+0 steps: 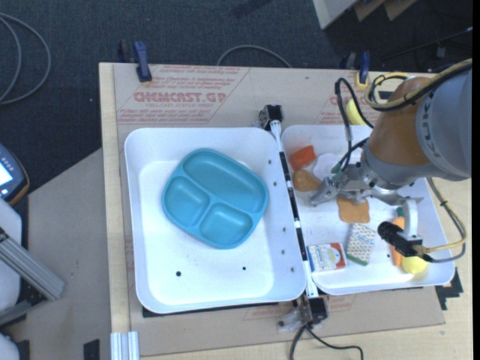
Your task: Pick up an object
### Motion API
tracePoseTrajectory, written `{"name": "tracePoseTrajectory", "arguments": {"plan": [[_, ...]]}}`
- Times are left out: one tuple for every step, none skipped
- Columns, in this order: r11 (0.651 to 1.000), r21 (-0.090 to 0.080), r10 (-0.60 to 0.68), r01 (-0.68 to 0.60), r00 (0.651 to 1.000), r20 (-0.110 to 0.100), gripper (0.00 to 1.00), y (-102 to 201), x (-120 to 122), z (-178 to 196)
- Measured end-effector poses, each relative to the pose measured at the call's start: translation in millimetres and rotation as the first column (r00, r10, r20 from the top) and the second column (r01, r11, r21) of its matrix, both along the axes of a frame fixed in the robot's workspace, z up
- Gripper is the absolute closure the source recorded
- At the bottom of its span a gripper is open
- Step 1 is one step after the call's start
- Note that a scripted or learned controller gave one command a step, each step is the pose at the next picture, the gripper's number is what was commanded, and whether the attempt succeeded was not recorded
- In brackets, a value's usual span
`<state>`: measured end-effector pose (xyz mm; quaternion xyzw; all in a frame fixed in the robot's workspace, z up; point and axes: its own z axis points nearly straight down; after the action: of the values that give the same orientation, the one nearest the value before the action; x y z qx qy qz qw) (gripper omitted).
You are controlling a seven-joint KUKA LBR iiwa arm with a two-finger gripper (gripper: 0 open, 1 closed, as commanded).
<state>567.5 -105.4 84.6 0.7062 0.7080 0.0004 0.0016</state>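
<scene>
The hand sits low in the right bin, its metal fingers pointing toward the divider between the bins. How far the hand is open cannot be told, and nothing can be confirmed between its fingers. The grey arm with its orange band reaches in above it from the right.

Positions relative to the hand, all inside the right bin:
- A tan round object lies just beside the fingertips, on the divider side.
- An orange block lies near, beyond the tan object toward the bin's far corner.
- A brown flat piece lies directly beneath the hand, on the near side.
- A speckled pad and a small red-and-white carton lie further toward the near wall.
- A yellow object lies well apart, at the near right corner.

The left bin holds a blue divided plate, well apart from the hand. Both bins rest on the desk.
</scene>
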Motion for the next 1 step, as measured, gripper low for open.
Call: {"name": "tracePoseTrajectory", "arguments": {"plan": [[1.0, 0.002, -0.004, 0.004, 1.0, -0.002, 0.0, -14.6, -23.9, 1.2]]}}
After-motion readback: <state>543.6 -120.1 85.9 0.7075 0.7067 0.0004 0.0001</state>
